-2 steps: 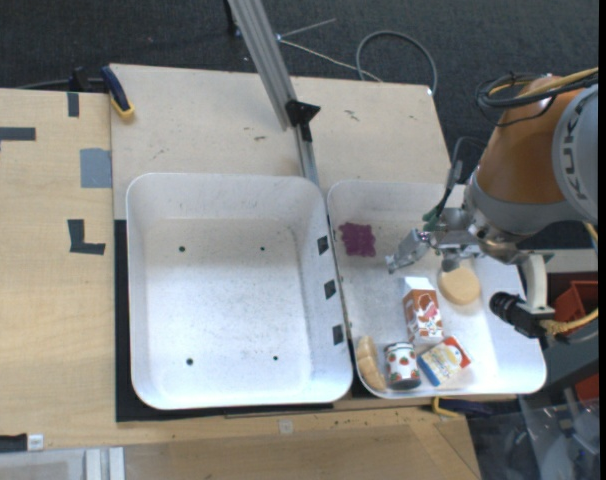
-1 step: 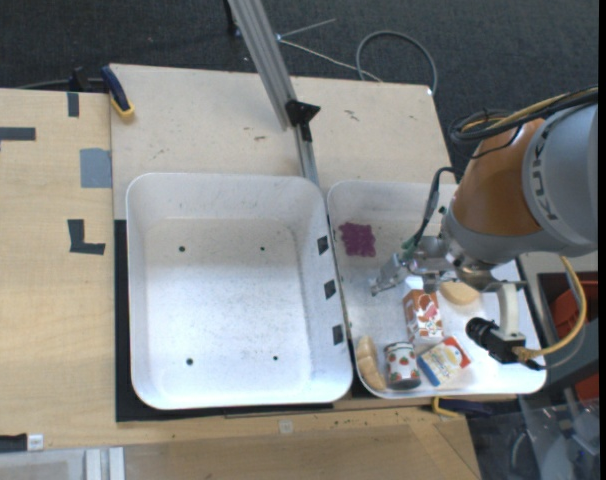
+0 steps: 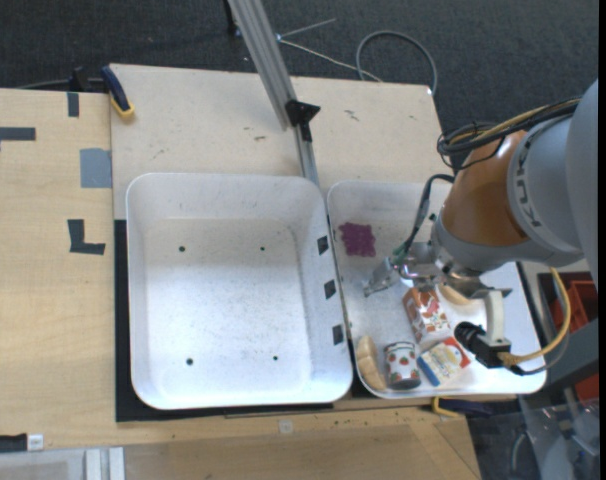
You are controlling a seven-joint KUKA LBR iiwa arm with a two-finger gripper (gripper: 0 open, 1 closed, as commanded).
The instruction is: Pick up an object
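Gripper [image 3: 383,276] sat low in the right bin [image 3: 378,196]; finger state could not be told. Nearest item, a red-and-white packet [image 3: 426,314], lay just right of it, toward the near wall, long axis running near-to-far.

one camera looks down at a slant on the bench [image 3: 43,268], taking in both white bins [image 3: 223,288]. it sits fairly high, perhaps above the bench's near edge.
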